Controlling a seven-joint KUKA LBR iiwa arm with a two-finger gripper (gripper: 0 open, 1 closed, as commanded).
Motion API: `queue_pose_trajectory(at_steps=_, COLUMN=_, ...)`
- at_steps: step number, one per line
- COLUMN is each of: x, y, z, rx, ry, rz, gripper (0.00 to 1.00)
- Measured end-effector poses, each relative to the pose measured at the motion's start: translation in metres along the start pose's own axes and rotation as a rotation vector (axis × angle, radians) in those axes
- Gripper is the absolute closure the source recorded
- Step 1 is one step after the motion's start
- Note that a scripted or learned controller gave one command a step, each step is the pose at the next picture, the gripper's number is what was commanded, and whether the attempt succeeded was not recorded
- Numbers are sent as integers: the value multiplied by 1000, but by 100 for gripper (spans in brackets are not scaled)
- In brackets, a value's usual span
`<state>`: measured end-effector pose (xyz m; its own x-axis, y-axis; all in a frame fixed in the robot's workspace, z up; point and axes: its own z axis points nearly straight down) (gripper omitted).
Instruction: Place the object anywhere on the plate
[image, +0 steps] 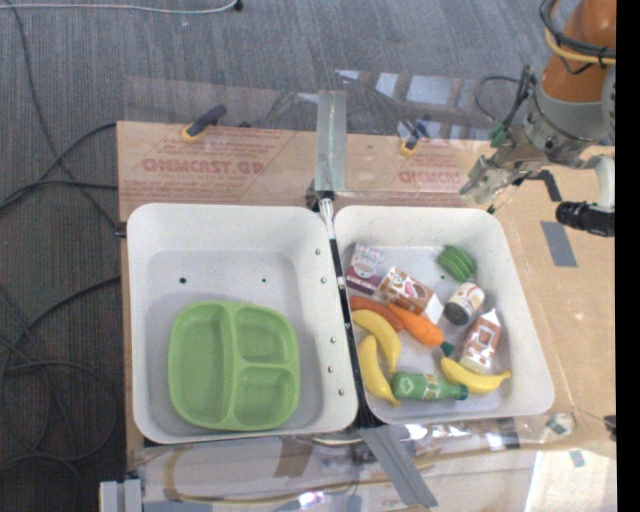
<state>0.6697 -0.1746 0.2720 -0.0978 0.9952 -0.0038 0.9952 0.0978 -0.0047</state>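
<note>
The task names no one object; the candidates are all lying in the right bin (520, 300), none on the plate (234, 366) yet. Two bananas: one (377, 352) near the bin's left wall twd the front, one (474, 377) by the front-right corner. A green bottle (428, 386) is lying along the front edge btwn them, touching the left banana's tip. A carrot (405, 319) is sitting mid-bin, slanted. Behind it, a box (403, 289) and a pouch (366, 264) twd the back-left corner. A can (464, 302) and a small carton (481, 340) are sitting right of centre, and a green veg (457, 262) is near the back edge.

The plate, green w/ three compartments, is lying in the left bin (200, 235), front-left area, w/ nothing on it.

The gripper (487, 182) is hanging above the bench just past the right bin's back-right corner, apart from every item. Nothing is showing btwn its fingers; they're looking spread, i.e. released, though small and a bit blurry.

Judgement: the task is barely at the start. Pick, carry across the divider and drop are all left to do, approx 0% done.
</note>
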Motion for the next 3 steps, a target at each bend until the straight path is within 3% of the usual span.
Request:
queue_pose_trajectory(at_steps=1, x=116, y=-104, z=84, rx=3, ry=5, rz=28, gripper=100)
queue_pose_trajectory(at_steps=2, x=231, y=-60, z=92, rx=2, ry=4, rz=-105, gripper=100)
queue_pose_trajectory(at_steps=3, x=291, y=-17, z=182, rx=-13, ry=2, rz=-108, gripper=100)
